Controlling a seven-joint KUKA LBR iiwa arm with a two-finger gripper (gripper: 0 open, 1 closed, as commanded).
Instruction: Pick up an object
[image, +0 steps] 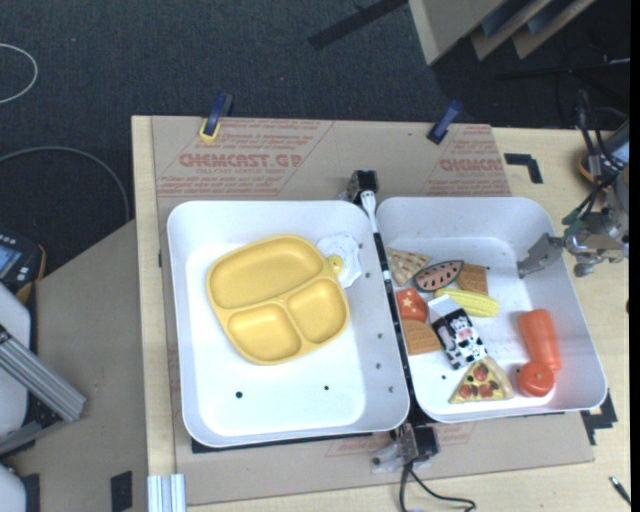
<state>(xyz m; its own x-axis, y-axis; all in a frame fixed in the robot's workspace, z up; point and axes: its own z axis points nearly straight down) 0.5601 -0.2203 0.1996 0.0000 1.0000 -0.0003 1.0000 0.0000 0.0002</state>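
Observation:
The right bin (500, 215) holds several toy foods: a red-orange carrot (538, 348), a pizza slice (482, 382), a black-and-white cow-pattern carton (460, 338), a yellow corn cob (476, 302), a brown oval piece (438, 275), a waffle (404, 264) and a red piece (412, 304). My gripper (537, 256) reaches in from the right edge and hangs over the bin's far right part, above and apart from the carrot. Nothing is seen held in it.
The left bin (200, 380) holds a yellow divided plate (278, 300) with a fried-egg toy (338, 256) at its right rim. Two clamps (212, 120) sit at the bench's back edge. Cables and dark floor surround the bench.

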